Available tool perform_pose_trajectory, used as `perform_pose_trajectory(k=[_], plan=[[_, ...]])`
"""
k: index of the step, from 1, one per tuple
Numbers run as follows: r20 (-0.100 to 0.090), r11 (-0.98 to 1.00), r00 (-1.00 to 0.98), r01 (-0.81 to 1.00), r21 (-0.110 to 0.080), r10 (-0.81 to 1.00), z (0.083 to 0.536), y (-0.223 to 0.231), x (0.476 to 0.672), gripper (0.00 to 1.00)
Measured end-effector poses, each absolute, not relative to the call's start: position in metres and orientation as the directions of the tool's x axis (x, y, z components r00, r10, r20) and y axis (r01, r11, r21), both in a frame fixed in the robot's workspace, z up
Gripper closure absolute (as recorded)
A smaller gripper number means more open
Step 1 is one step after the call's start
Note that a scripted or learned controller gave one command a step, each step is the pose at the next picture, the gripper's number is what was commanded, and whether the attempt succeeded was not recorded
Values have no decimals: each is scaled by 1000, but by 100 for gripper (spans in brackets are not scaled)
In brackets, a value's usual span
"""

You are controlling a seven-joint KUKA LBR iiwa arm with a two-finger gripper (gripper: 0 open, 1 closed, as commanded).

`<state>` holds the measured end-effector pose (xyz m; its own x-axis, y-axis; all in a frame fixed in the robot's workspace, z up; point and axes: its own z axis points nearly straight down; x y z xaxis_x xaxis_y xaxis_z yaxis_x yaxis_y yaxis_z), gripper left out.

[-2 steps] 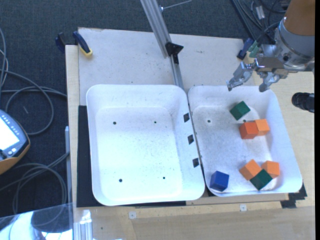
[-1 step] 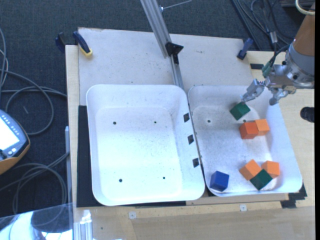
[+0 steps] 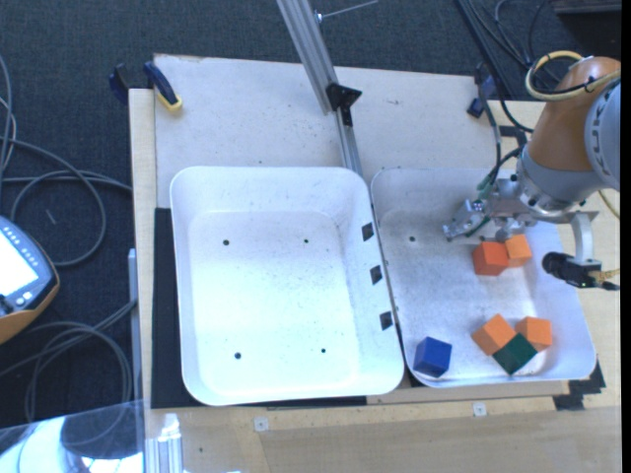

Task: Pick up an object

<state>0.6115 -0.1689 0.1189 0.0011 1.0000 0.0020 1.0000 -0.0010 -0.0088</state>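
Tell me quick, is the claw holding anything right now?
Claw: over the right bin, just above the orange blocks; whether it grips one cannot be told.

Illumination is even, diffuse and overhead. The white bins (image 3: 266,190) appear bright without glare. Shadows are soft and short. Focus is moderately soft throughout; the dark floor (image 3: 69,28) stays dim.

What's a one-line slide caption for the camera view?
KUKA arm's tool hovers over orange blocks in the right bin; blue cube near its front.
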Motion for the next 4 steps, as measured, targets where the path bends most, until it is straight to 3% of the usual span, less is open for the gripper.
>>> perform_pose_trajectory(k=[1, 2, 3, 4], plan=[[19, 15, -16, 1000, 10, 1000, 110, -197, 567, 0], [20, 12, -13, 1000, 10, 1000, 110, -199, 566, 0], [-5, 5, -5, 1000, 27, 1000, 109, -186, 517, 0], [-2, 5, -5, 1000, 8, 1000, 101, -185, 636, 0]])
